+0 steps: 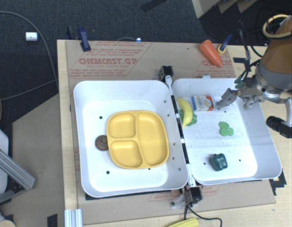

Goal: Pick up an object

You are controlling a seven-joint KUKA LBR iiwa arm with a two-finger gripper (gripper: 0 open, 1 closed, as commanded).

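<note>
Camera view looks down on a worktop [113,63] bearing two white bins. At the far end of the right bin [259,145] the end effector [236,97] hovers, fingers spread apart with nothing between them. Just beside its nearer finger lies a small white packet [201,102], touching a yellow banana [185,111] that rests on a green piece against the bin's left wall. A green leafy toy [226,129] and a dark green object [219,161] lie apart, nearer the front. In the left bin [89,126], a yellow divided plate [137,139] partly covers a brown disc [101,143]. An orange carrot [210,53] lies on the worktop behind.
</note>
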